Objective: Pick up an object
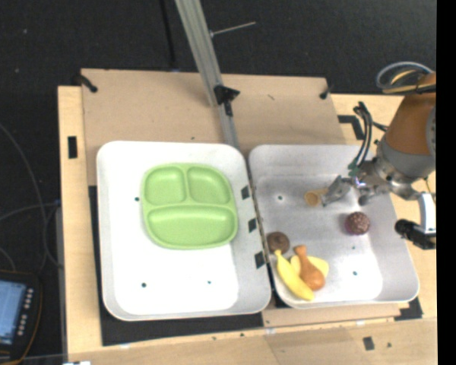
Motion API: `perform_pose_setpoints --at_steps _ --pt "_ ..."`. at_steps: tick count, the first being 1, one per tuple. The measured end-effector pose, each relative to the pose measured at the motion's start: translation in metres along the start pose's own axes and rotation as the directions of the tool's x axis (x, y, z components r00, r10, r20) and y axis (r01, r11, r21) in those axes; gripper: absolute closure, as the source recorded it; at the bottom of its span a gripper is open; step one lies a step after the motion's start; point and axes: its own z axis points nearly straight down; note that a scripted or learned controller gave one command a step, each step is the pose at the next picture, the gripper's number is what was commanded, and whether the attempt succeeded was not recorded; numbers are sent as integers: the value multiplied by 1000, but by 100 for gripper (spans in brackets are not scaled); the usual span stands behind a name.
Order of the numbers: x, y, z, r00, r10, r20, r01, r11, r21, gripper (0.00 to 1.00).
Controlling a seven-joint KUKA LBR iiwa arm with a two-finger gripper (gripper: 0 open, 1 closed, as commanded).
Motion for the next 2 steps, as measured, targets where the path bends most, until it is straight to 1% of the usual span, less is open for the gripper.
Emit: perform_pose_setpoints --at_steps 1,2 --pt "-1 0 29 1000 1 1 -1 1000 -2 0" --pt "-2 1 15 1000 2 3 -2 1000 -9 100"
